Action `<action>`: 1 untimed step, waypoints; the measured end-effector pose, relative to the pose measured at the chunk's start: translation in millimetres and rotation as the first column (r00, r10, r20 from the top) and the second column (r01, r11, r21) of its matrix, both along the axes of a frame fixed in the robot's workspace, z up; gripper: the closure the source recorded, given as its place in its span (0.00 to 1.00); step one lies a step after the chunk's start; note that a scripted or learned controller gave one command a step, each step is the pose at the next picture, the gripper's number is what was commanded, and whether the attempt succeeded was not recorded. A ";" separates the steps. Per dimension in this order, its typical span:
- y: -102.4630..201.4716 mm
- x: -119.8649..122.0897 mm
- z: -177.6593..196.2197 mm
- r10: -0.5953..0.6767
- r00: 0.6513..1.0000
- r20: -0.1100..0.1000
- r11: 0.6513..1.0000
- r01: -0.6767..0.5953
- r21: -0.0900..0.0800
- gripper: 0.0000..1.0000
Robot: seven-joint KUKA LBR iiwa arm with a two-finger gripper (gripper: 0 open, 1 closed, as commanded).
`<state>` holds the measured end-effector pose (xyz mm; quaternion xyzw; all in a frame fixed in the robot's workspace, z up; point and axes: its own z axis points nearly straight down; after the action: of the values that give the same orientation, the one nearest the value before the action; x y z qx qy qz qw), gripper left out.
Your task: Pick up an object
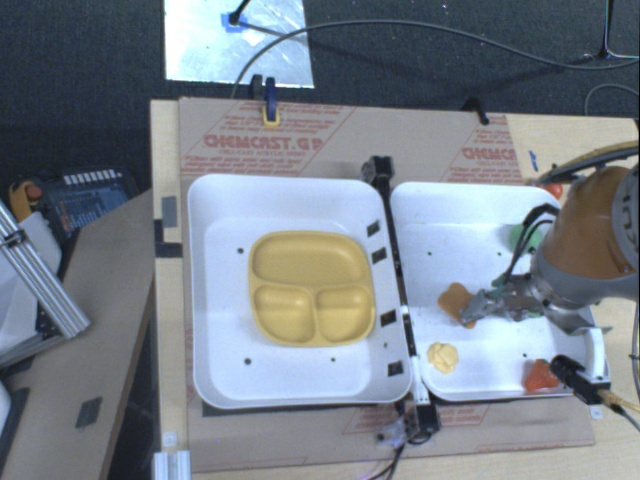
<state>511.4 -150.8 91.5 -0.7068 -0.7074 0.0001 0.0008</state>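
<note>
Dark carpet surrounds the desk (pixel 165 368), and a shiny metal sheet (pixel 238 26) lies on the floor beyond it with a blue-tipped rod resting on top. From my remote seat I see a brown cardboard sheet (pixel 300 138) under both bins, printed in red with "CHEMCAST GP", readable at the far left and repeated, partly cut off, toward the far right.

On my screen the left bin (pixel 215 218) carries a yellow divided tray (pixel 308 287), with one long compartment on the far side and two smaller ones on the near side; its long axis runs roughly left to right.

Over in the right bin (pixel 430 213) sits a small brown object (pixel 455 301), a stubby lump whose long axis tilts from upper left to lower right, pointing toward the gripper (pixel 480 308). The gripper reaches in from the right and its tip sits right at the brown object's right side, seemingly touching it. I cannot tell whether the fingers stand apart or together, nor whether the object sits between them.

Nearer the front edge of the same bin lies a pale yellow lump (pixel 442 357), and a red-orange piece (pixel 541 376) lies in the front right corner. Something green (pixel 522 235) peeks out beside the arm's wrist, mostly hidden.

At far left, off the desk, I see a blue electronics box (pixel 85 200).
</note>
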 end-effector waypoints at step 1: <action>-0.5 0.9 12.7 0.000 1.000 0.004 1.000 0.000 -0.002 1.00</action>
<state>512.4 -151.3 104.2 -0.7068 -0.7074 -0.0006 -0.0010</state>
